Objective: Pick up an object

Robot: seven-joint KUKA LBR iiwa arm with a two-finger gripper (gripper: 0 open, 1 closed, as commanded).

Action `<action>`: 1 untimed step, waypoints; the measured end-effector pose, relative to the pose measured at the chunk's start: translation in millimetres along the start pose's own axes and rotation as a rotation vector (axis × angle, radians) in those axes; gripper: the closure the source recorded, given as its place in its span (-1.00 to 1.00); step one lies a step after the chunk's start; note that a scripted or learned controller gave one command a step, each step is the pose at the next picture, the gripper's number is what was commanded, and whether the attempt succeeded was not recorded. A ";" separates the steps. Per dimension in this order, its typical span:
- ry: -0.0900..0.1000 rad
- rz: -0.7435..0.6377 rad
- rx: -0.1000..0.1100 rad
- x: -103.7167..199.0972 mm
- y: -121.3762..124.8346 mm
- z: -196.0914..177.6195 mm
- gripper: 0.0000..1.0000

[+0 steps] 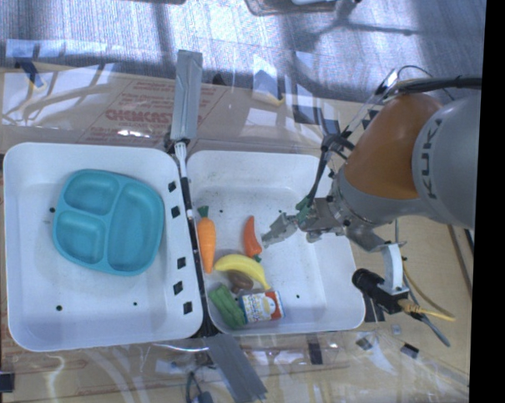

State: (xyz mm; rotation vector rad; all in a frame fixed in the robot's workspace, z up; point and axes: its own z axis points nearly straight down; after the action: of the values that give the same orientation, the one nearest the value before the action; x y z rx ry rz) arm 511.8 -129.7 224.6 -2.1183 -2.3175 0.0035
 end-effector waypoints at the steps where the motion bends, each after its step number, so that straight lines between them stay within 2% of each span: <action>1: -0.001 0.096 -0.002 21.3 55.2 132.4 -1.00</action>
State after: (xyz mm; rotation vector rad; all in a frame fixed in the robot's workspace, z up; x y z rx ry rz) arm 564.6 -103.6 92.1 -2.2285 -2.2148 0.0024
